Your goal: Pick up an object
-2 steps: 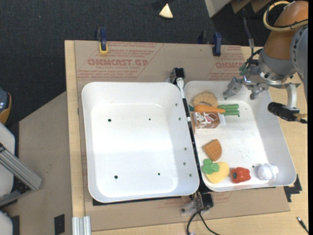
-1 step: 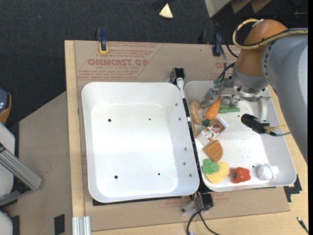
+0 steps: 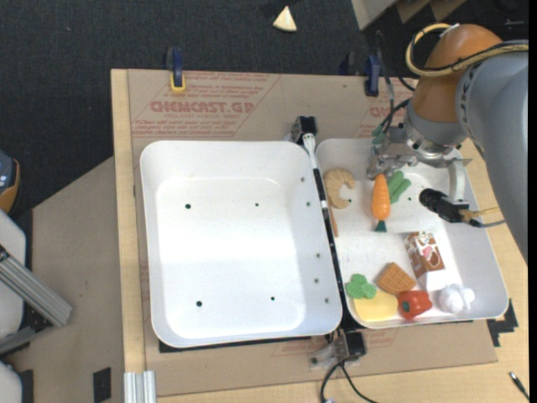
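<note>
In the right bin (image 3: pixel 482 267), an orange toy carrot (image 3: pixel 381 198) with a green top (image 3: pixel 397 185) lies near the back, pointing toward the front. My gripper (image 3: pixel 382 164) hangs right over the carrot's upper end, so close that contact cannot be judged. A tan bagel-like piece (image 3: pixel 340 187) lies just left of the carrot, by the bin's wall.
At the front of the right bin lie a brown and white packet (image 3: pixel 424 253), an orange cracker (image 3: pixel 394 278), a green piece (image 3: pixel 362 287), a yellow piece (image 3: pixel 375 307), a red pepper (image 3: pixel 414 303) and a white ball (image 3: pixel 453 296). The left bin (image 3: pixel 151 225) adjoins it.
</note>
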Available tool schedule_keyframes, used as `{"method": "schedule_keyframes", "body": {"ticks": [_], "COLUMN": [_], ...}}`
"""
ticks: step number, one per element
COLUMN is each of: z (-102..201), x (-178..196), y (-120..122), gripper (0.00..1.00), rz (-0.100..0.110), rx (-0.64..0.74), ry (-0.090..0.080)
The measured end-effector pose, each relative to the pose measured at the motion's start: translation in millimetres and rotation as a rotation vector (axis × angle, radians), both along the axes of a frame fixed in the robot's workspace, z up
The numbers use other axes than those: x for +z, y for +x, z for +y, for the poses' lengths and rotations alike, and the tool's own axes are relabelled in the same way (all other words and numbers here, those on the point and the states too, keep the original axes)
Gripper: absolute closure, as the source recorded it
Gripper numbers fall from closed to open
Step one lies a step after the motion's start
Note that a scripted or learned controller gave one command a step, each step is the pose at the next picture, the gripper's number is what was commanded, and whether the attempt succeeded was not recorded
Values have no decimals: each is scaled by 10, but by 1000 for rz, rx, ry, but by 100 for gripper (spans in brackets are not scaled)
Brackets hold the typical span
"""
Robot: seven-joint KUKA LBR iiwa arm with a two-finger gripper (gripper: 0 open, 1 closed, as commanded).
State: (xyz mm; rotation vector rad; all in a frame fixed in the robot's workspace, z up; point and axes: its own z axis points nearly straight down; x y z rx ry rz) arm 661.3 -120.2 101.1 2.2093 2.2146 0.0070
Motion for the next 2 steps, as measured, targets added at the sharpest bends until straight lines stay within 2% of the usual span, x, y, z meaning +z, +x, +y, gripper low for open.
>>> {"method": "schedule_keyframes", "body": {"ticks": [1,2], "z": [190,181], "x": [742,687], "y": [74,54], "gripper": [100,0], "rz": [4,12], "rx": [0,-1], "ry": [5,6]}}
